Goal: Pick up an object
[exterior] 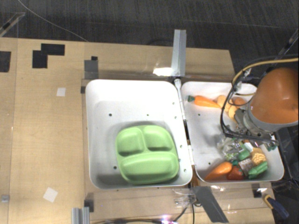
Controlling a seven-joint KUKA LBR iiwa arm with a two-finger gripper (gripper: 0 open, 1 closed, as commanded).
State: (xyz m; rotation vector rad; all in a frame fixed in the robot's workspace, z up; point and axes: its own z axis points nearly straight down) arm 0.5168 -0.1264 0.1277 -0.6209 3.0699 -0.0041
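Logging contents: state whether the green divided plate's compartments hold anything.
Empty: all three compartments of the green plate show bare green, in the left bin.

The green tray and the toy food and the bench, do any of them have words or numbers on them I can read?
None: no word, number or brand can be read here.
green tray: plain, no writing.
toy carrot and the pile of toy food: no lettering can be made out; the pile is small and jumbled.
black shapes on the bench: plain blocks, not letters.
pale squares: blank.
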